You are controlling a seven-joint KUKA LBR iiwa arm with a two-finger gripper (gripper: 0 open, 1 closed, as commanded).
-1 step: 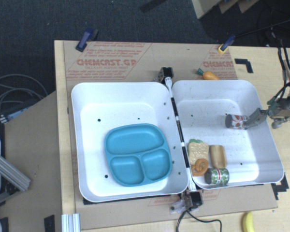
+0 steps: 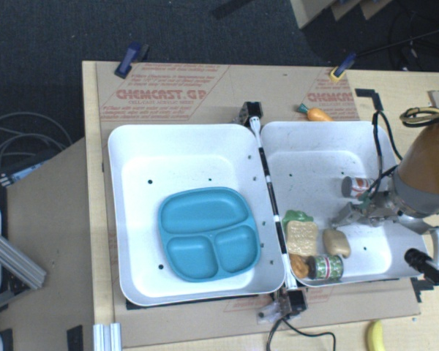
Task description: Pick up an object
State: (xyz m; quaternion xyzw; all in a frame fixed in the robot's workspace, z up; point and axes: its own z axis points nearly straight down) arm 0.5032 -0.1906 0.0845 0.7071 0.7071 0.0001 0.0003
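- We are seeing two white bins [image 2: 132, 159], the left one holding a light blue divided tray [image 2: 208, 232].
- We are noticing a tan speckled block [image 2: 301, 236], a green piece [image 2: 298, 216] and a beige lump [image 2: 336, 243] in the right bin.
- We are looking at a green-banded can [image 2: 325, 268].
- We are reading red lettering printed on the brown board [image 2: 161, 93].
- We are spotting an orange carrot [image 2: 316, 113].

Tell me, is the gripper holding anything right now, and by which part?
Cannot be told: the gripper is low in the right bin, its tips too blurred.
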